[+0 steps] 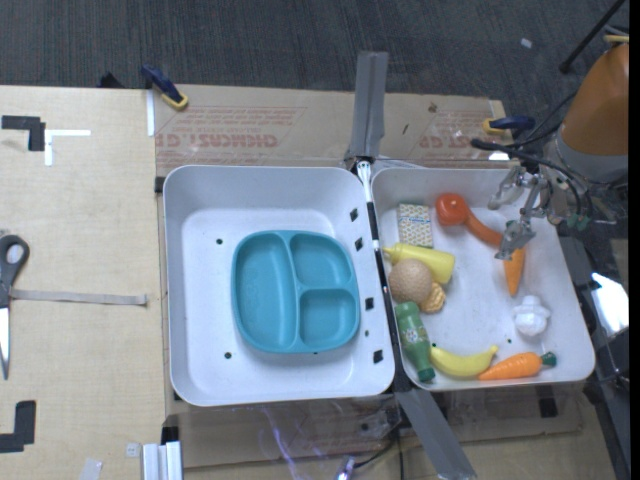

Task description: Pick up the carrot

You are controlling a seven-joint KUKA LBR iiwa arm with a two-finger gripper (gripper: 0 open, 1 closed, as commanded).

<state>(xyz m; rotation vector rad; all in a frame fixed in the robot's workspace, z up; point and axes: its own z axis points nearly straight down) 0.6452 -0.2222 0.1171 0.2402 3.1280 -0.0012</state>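
Carrot (pixel 514 270) is seen hanging point-down just beneath the gripper (pixel 516 236), near the right bin's (pixel 480 380) right wall, long axis running roughly upright. Its top appears pinched between the closed fingers. A second carrot (pixel 517 366) is noted lying flat by the near right corner.

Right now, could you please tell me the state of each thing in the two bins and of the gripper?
Gripper: above the right bin, closed on the top of a carrot.
Held carrot: hanging tip down.
Second carrot: lying flat.
Banana: lying flat.
Green bottle: on its side.
Blue tray: flat, right way up.
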